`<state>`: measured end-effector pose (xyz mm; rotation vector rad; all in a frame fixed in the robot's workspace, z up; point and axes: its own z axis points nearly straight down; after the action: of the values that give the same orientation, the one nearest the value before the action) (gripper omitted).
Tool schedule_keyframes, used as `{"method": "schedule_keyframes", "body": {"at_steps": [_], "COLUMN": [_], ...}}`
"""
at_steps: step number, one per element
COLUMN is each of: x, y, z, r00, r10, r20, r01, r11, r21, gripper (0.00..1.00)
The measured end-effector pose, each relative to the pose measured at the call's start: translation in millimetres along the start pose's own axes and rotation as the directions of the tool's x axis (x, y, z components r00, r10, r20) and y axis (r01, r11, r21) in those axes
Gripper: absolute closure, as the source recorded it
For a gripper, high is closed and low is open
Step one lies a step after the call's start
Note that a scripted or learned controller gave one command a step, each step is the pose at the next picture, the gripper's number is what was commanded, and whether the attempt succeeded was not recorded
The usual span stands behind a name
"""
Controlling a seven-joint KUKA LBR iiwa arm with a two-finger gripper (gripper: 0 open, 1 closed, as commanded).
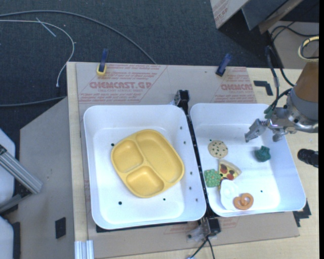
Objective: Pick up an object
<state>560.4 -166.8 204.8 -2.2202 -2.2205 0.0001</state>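
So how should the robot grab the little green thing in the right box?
Probably straight from above, fingers closing across the green lump's narrow middle. It lies low on the right bin's floor, apart from the other toys, with free space on each side. The gripper hangs just above it.

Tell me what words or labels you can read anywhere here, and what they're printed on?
"CHEMCAST GP" in red, on the brown board behind the left bin; the last letters are uncertain.
The same red print on the board behind the right bin, about: too blurred to be sure.
Red print on the cardboard box at the top edge: too small to read.
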Motion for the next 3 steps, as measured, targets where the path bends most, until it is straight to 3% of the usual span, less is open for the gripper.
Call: {"method": "schedule_keyframes", "body": {"at_steps": [2,3], "x": [8,9], "y": [-3,-3], "z": [106,121], "r00": [1.0,1.0], "r10": [0.0,0.0], "r20": [-0.002,-0.001], "r01": [0.0,0.0], "r11": [1.0,1.0], "r21": [0.007,0.003], "gripper": [0.0,0.0]}}
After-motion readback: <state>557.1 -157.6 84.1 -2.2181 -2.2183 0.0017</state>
